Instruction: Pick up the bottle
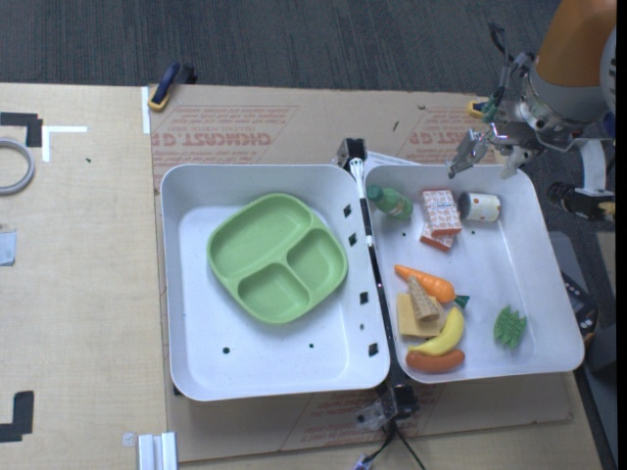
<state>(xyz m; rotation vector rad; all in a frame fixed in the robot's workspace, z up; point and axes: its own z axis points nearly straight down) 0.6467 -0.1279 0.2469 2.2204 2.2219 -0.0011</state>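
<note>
pincer (487, 152) hangs open over the right bin's (549, 262) far rim; bottle (393, 202) lies well left, against the bin's left wall.

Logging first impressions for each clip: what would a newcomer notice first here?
Probably the green plate with three compartments, alone in the left bin. Next, the toy food crowding the right bin: a banana, a carrot, and a small green bottle in its far left corner. The gripper hangs above that bin's far edge.
</note>
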